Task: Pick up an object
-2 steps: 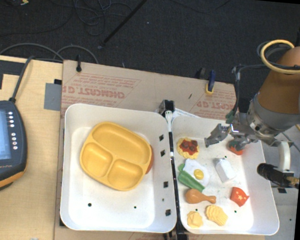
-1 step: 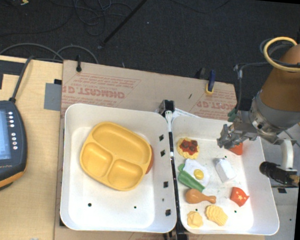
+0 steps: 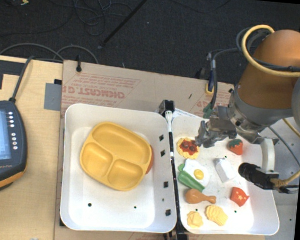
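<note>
You are in the approach step: the gripper (image 3: pixel 206 135) hangs low over the right bin (image 3: pixel 267 222), just above and to the right of the toy pizza slice (image 3: pixel 188 147), and nothing shows between its fingers. Whether they are spread or closed you cannot tell from this slant, since the wrist body hides most of them.

No object is lifted yet. The nearest candidate is that pizza slice, lying flat near the bin's left wall. Flat as it is, it likely offers little edge to pinch, so your next move calls for a straight descent and a close right at the bin floor.

Chunkier options lie further down the bin: a fried egg (image 3: pixel 196 173) on a green piece, a smooth brown drumstick (image 3: pixel 199 197) with a narrow bone end, two ridged yellow pieces (image 3: pixel 215 215) beside each other, a red strawberry-like piece (image 3: pixel 238 196) and a small white block (image 3: pixel 223 169). All look like hard glossy plastic, apt to slip.

The left bin (image 3: pixel 72 199) holds a yellow compartment tray (image 3: pixel 115 155) with three wells.
</note>
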`<control>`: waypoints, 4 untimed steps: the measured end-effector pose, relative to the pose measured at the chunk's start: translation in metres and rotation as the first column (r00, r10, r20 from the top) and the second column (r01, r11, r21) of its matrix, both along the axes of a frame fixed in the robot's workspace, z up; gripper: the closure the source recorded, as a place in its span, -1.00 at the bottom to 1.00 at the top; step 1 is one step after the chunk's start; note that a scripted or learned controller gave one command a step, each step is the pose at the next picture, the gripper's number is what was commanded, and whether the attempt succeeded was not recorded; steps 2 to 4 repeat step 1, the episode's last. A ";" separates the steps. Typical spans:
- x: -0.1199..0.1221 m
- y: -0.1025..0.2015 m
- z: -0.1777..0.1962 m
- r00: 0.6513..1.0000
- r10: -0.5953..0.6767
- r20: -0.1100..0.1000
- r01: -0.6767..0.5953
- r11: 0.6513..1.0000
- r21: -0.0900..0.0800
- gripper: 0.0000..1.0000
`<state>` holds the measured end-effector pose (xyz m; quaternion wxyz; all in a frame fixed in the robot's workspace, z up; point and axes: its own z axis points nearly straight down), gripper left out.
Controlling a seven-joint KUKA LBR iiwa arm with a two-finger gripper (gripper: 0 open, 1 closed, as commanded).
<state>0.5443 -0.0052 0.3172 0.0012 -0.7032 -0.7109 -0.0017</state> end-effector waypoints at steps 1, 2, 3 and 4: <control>-0.070 0.027 0.084 1.000 -0.007 0.002 0.007 1.000 -0.002 1.00; -0.070 0.027 0.084 1.000 -0.007 0.002 0.007 1.000 -0.002 1.00; -0.070 0.027 0.084 1.000 -0.007 0.002 0.007 1.000 -0.002 1.00; -0.070 0.027 0.084 1.000 -0.007 0.002 0.007 1.000 -0.002 1.00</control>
